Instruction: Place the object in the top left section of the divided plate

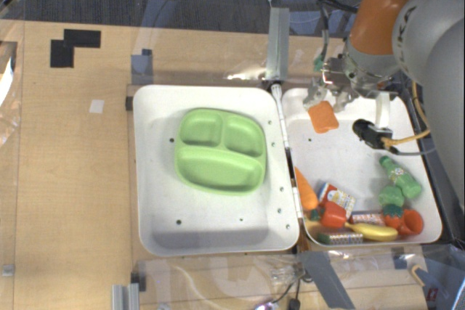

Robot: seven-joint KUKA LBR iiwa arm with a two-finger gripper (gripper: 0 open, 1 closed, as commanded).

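So the arm is reaching in from the right and the tool (328,92) is hanging over the top left corner of the right bin (418,229), with an orange block (322,116) sitting right under its fingers. It's looking like the block is pinched at its top edge, tilted a bit, so I'm calling it grasped, though the fingertips are small and kind of blurry here. The green divided plate (219,150) is sitting in the middle of the left bin (156,221), well apart from the block, with the wall between the bins in the way. Its top left section is showing nothing but green. Down in the lower part of the right bin a pile of toy food is lying around: a carrot (306,189), a banana (372,231), a green bottle (400,176). Both bins are resting on the wooden worktop (65,178).
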